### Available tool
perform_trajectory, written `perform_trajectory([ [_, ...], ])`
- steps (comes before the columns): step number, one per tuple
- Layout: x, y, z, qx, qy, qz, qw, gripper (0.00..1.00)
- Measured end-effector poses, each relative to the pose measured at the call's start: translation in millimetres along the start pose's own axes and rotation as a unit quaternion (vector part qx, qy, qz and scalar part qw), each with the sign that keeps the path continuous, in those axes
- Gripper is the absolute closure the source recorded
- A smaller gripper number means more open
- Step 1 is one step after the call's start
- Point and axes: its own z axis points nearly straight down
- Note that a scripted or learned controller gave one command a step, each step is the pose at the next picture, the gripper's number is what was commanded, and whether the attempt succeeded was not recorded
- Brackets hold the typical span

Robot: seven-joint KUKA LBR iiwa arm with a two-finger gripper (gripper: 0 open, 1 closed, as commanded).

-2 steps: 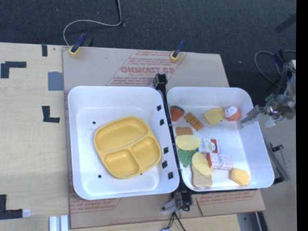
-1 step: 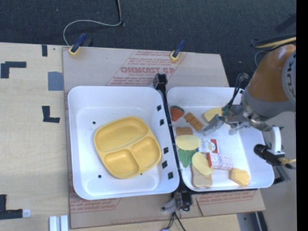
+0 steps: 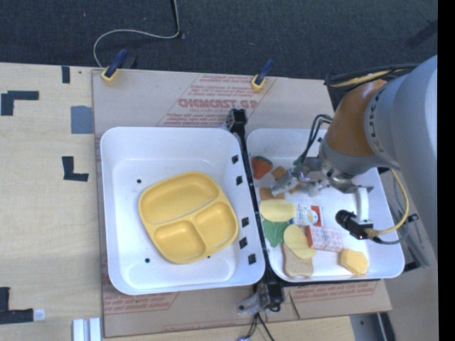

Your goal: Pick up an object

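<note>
My gripper (image 3: 289, 182) reaches down into the right bin (image 3: 387, 261), over its upper middle, just above a pale yellow piece (image 3: 276, 210). Its metal fingers (image 3: 282, 186) point left toward a small orange item (image 3: 279, 172) and a red-orange item (image 3: 261, 166). Nothing shows between the fingers. Further down lie a red and white packet (image 3: 318, 231), a green piece (image 3: 274, 234), a yellow slice (image 3: 298, 241), a bread slice (image 3: 298, 264) and a cheese wedge (image 3: 354, 261).
The left bin (image 3: 114, 190) holds a yellow divided plate (image 3: 187, 216). A black divider (image 3: 245, 183) runs between the bins. The grey arm with its orange band (image 3: 352, 123) covers the right bin's upper right. A black cable fitting (image 3: 350, 222) hangs by the wrist.
</note>
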Motion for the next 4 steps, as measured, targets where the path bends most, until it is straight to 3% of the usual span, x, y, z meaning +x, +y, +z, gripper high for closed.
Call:
perform_trajectory([
  [1, 31.3, 68.5, -3.1, 0.0, 0.001, -0.002, 1.0, 0.0],
  [2, 24.1, 61.1, -3.2, 0.002, 0.001, 0.001, 1.0, 0.0],
  [3, 32.0, 80.9, -2.5, 0.006, 0.0, 0.0, 1.0, 0.0],
  [4, 15.4, 68.2, -3.2, 0.002, 0.001, 0.001, 1.0, 0.0],
])
